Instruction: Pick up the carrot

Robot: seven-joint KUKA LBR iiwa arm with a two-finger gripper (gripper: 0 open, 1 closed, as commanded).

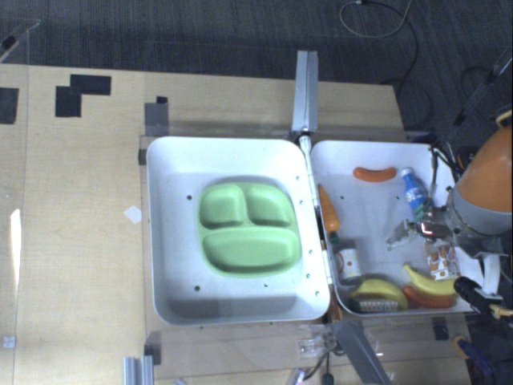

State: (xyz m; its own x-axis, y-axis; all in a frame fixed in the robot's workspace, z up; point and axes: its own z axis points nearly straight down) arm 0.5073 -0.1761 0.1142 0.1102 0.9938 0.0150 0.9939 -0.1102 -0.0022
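Carrot (327, 211) lies against right bin's (377, 152) left wall, above can (348, 261). My claw (407, 233) width: cannot tell. I'd approach along the wall.

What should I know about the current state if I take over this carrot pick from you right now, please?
End effector: low over the right bin, right of centre; finger state unclear.
Carrot: lying against the right bin's left wall, apart from the end effector.
Nearby: sausage at the far side, blue bottle, bananas and a small can at the near side. Green divided plate in the left bin.
Done: nothing yet.
Left: reach the carrot, grasp, lift.
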